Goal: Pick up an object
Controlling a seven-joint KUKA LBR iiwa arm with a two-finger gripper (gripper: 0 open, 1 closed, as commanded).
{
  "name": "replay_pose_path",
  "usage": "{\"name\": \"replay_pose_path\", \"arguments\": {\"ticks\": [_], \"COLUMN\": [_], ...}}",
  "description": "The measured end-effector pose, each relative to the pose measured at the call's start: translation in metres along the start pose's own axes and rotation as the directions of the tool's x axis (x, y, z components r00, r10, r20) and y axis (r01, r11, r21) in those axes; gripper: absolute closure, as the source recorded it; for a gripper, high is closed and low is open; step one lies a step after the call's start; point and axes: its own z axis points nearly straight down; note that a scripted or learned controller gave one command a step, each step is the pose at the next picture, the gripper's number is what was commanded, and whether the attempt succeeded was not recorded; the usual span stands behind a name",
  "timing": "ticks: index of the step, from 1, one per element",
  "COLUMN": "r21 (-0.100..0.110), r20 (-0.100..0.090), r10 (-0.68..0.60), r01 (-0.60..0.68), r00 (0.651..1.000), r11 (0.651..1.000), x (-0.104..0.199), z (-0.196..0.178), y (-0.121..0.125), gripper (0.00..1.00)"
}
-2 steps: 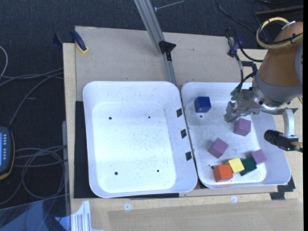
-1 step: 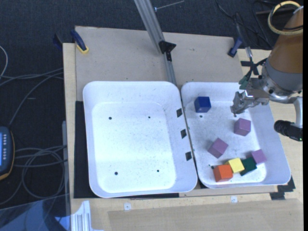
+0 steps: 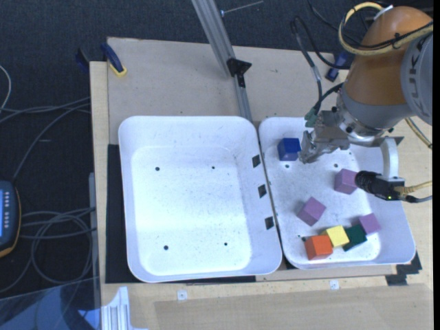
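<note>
the gripper (image 3: pixel 307 154) hangs low in the right bin (image 3: pixel 292 253), just at 3 o'clock of the blue block (image 3: pixel 289 148) near the bin's far left corner. whether its fingers are apart or together cannot be told. three purple blocks (image 3: pixel 311 210) lie toward 5 o'clock.

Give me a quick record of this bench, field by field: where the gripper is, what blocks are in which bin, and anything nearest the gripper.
gripper: low over the right bin, upper part
nearest block: blue block, just left of the gripper
purple blocks: three, mid to lower right bin
front row: orange block, yellow block, green block, clustered
left bin: white, beside the right bin
</note>
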Motion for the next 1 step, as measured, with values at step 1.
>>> {"name": "replay_pose_path", "arguments": {"ticks": [1], "r21": [-0.004], "r20": [0.0], "r10": [0.0], "r01": [0.0], "r00": [1.0], "r11": [1.0], "x": [0.0512], "z": [-0.0082], "y": [0.0105], "gripper": [1.0]}}
